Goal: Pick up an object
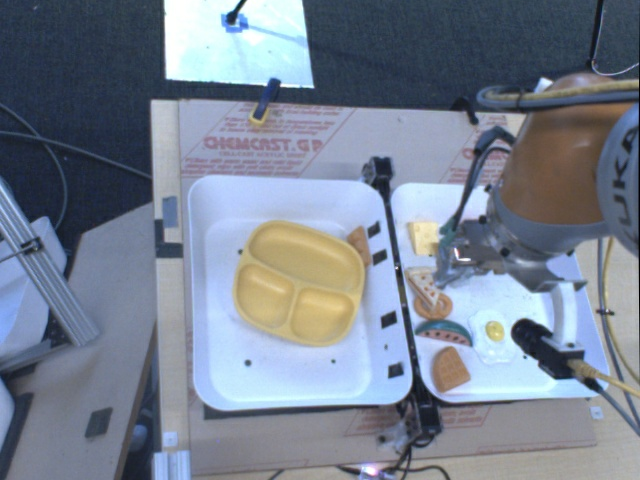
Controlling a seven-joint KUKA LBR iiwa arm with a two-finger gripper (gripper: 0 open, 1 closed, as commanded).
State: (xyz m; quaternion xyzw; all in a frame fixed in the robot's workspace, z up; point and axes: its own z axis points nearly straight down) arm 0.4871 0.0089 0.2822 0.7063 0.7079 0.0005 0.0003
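the tool (452, 258) hovers in the right bin (575, 268); its opening cannot be told. the pizza slice (425, 290) lies at its seven o'clock; it should descend squarely, avoiding the divider (393, 258).

A single fixed camera looks down at a slant from above the near edge of the cardboard-covered desk (300, 143), far enough off to take in both shallow white plastic bins (210, 268) side by side and dark carpet beyond the far edge.
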